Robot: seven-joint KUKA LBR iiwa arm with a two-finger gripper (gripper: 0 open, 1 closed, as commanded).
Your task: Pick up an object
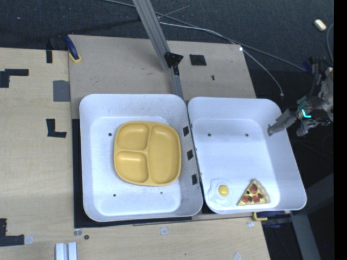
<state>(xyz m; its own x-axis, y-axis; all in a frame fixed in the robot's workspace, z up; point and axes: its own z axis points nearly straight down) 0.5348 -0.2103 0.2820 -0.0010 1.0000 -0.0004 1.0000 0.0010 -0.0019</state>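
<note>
Left bin [97, 145]: yellow divided plate [147, 153] | Right bin [244, 110], near edge: fried egg [221, 191], pizza slice [254, 194] | Gripper [282, 122] at far-right rim; grip state indeterminate, nothing seen held | Step: approach; next, descend onto a near-edge item.

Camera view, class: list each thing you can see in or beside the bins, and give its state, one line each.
Yellow plate: lying flat in the left bin, its three sections bare.
Fried egg: flat in the right bin.
Pizza slice: flat, beside the egg.
Gripper: at the right bin's right rim, holding nothing.
</note>
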